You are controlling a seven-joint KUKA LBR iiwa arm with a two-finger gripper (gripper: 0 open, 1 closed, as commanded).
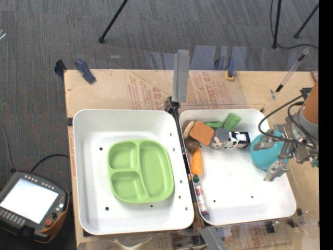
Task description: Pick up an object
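Note:
My gripper [269,159] hangs over the right edge of the right bin [244,202], reaching in from the right. Its two grey fingers stand apart, open, one on each side of a teal bowl-like object [258,158]. I cannot tell whether they touch it. Along the bin's back and left side lie an orange block [202,133], green pieces [229,122], a black-and-white toy [234,139], an orange carrot [196,163] and a dark red marker [201,198].
The left bin [88,139] holds a green divided plate [140,171]. A grey upright post [180,82] stands behind the wall between the bins. Cables loop near the arm at the right. A tablet pendant [28,204] lies on the floor at the lower left.

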